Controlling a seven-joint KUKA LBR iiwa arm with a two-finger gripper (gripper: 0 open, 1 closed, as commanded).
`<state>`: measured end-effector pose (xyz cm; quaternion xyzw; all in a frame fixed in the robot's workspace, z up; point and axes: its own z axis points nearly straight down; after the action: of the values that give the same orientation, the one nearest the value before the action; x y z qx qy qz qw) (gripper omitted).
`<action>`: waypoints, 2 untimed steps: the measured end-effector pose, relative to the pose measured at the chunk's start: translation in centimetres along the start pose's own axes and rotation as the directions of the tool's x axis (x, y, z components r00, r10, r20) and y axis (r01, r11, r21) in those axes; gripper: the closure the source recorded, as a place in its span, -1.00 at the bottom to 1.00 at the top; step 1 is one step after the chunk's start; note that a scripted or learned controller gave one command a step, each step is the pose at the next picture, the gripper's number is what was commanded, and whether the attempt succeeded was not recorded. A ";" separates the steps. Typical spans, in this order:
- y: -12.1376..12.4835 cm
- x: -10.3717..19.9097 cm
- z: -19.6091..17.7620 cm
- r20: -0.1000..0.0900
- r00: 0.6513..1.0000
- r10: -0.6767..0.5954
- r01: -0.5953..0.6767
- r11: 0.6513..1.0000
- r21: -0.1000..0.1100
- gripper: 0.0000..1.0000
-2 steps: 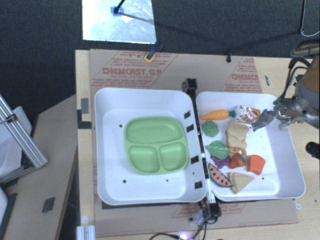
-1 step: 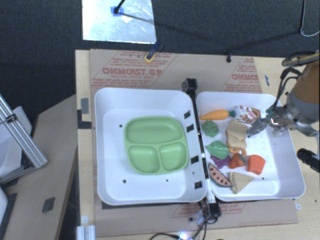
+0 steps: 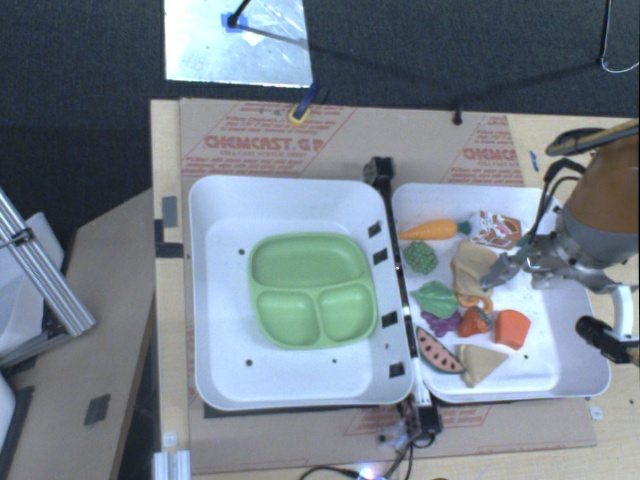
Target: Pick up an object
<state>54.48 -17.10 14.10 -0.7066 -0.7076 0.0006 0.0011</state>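
Toy food crowded the right bin (image 3: 575,373) as the gripper (image 3: 497,274) hovered low over a tan bread-like piece (image 3: 470,265), its dark fingers pointing toward the bin's middle; whether they were spread or closed could not be told, and nothing was visibly held between them. The tan piece lay directly under and just left of the fingertips. Just beyond it, further left, sat a green broccoli floret (image 3: 420,257), with an orange carrot (image 3: 430,230) above that near the bin's far wall. A red-and-white printed item (image 3: 495,229) rested just above the gripper. Below the fingertips, close together, lay a green leaf (image 3: 436,297), a purple piece (image 3: 442,322), a small red-and-orange toy (image 3: 475,319) and a red-orange block (image 3: 511,328). Further down, near the front wall, were a watermelon slice (image 3: 439,352) and a tan wedge (image 3: 481,363).

Open white floor showed on the gripper's right, beneath the arm (image 3: 600,208), and along the bin's lower right corner. The divider between the bins stood well left of the gripper, past the broccoli. Across it, the left bin (image 3: 215,268) carried a green sectioned plate (image 3: 308,289) at its middle, with bare floor all round it. Both bins rested on a cardboard sheet (image 3: 260,140) on the bench.
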 end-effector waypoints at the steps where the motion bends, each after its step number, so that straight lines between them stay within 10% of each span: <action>1: 0.2 0.2 4.8 -0.004 1.000 0.000 0.000 1.000 -0.004 -1.00; 2: 0.6 0.1 3.3 -0.001 1.000 -0.001 0.001 1.000 -0.016 1.00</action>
<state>55.04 -17.03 10.83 -0.7063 -0.7079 -0.0053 -0.0041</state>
